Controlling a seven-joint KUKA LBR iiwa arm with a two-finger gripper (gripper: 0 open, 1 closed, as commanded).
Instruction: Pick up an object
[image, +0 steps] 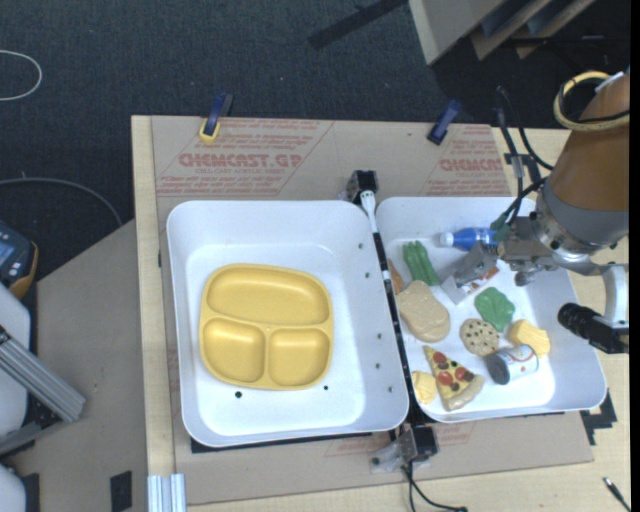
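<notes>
A: Nearest you, by the front edge of the right bin (590, 395), the pizza slice (452, 376) lies just beside the cookie (479, 336) and the tan bread piece (424, 311).

B: Crowded there. Further in, your tool (478, 268) hovers over mid-bin, near the green leafy piece (494, 305); whether its fingers stand apart or together, I cannot tell.

A: So settle on one object with bare bin around it and come down straight.

B: Farthest off, the blue bottle (462, 238) lies alone by the back edge. The yellow tray (266, 325) fills the left bin (190, 250).
</notes>
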